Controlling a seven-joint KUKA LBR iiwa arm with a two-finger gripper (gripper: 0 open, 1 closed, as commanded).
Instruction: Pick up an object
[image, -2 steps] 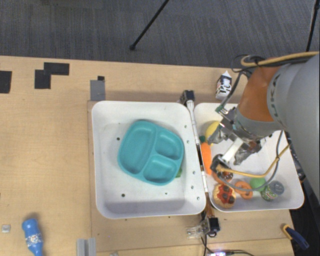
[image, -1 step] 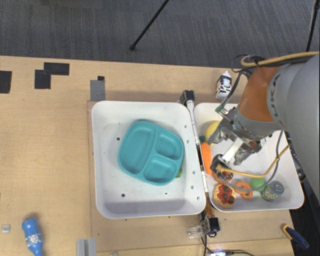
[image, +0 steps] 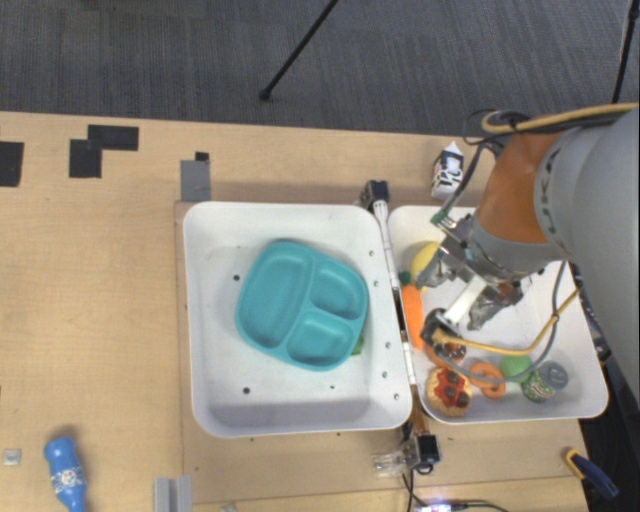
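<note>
gripper (image: 488, 306) hangs low inside the right bin (image: 585, 400), roughly over its middle, and whether it is spread or closed i cannot tell from this slant; nothing shows pinched in it. nearest below it lie an orange loop (image: 487, 375), thin and flat, and a red and orange toy (image: 450, 390), lumpy and glossy, touching each other near the bin's front wall. just beside them sit a small green ball (image: 515, 365) and a grey-green round disc (image: 546, 380). a smooth yellow piece (image: 425, 258) and a slim orange stick (image: 410, 300) lie against the wall shared with the left bin (image: 280, 420), where a teal divided plate (image: 303, 305) of hard plastic rests slightly tilted. i judge the pick has not been made yet. to do it well, aim at the lumpy toy, which offers more bulk to close on than the flat loop, come straight down over its middle, and keep clear of the ball so it does not roll away.
</note>
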